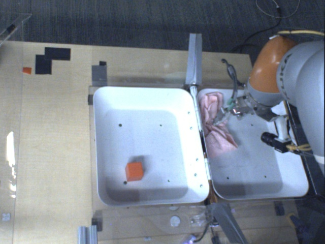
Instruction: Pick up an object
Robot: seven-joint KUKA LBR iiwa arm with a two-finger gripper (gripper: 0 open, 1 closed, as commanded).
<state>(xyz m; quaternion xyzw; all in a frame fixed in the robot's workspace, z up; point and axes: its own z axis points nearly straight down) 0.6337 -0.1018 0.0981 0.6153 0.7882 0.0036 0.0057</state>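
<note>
One pink cloth [216, 128] in right bin [254, 187], claw [231, 110] touching its upper edge, grip unclear

Soft pink cloth [216, 126] lies crumpled in a smooth white plastic bin [264, 187] on a matt wooden bench [51, 151].

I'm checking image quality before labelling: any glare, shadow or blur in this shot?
Camera view: bright glare streak on the bench's left edge; soft shadows along the near walls of the left bin and right bin; the orange block and pink cloth look slightly soft; the arm looms large and blurry.
</note>
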